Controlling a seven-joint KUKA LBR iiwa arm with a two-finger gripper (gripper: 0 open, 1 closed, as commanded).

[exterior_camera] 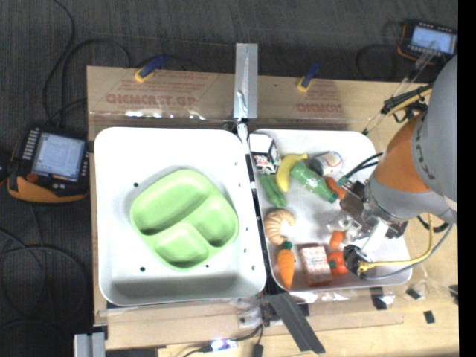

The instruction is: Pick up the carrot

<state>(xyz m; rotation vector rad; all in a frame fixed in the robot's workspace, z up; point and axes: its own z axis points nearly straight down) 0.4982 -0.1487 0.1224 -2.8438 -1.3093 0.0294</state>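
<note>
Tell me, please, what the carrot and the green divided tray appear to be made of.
The carrot looks like moulded plastic toy food: uniform orange and a smooth, stubby shape. The green divided tray seems to be matte plastic too: one even pale green, soft rounded compartment edges, no gloss. Neither can be confirmed from this view.

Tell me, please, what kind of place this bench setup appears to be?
Most likely a robotics lab set up for pick-and-place trials. A robot arm reaches over two white bins, one holding a green divided tray and the other toy food such as a carrot. Teach pendants lie on the carpet.
</note>
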